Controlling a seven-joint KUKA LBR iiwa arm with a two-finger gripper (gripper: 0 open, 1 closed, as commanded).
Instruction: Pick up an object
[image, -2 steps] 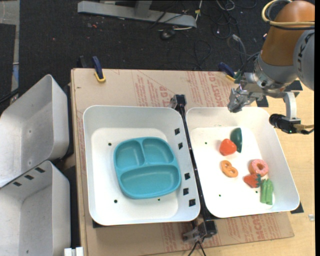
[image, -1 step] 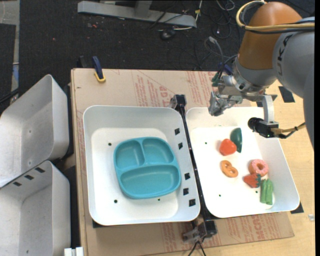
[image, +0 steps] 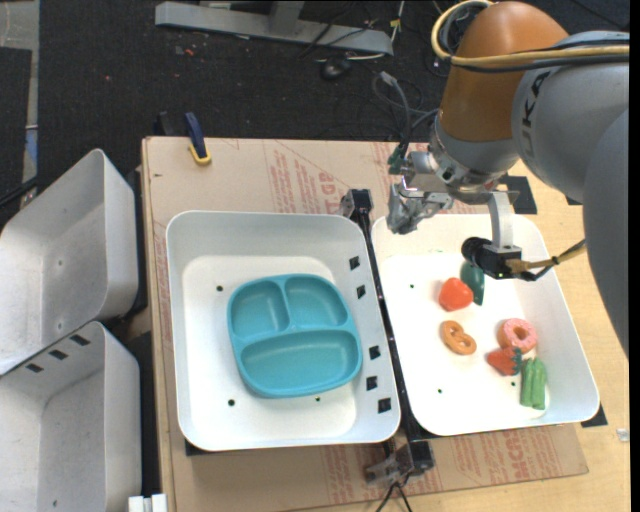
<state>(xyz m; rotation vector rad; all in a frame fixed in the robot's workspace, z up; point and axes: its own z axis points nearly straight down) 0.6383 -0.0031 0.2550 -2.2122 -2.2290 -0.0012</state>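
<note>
Above the right bin (image: 560, 400), my grey arm (image: 560, 110) hangs with its gripper (image: 408, 215) at the bin's far left corner, nothing visibly held; its opening I cannot tell. Inside that bin lie a red piece (image: 455, 294), pretzel (image: 459, 337), pink donut (image: 518, 333). Pick not yet made.

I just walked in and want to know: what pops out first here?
The bright turquoise plastic divided plate in the left white bin stands out most. Next, the big grey arm's orange band at top right, with colourful toy foods scattered in the right white bin.
</note>
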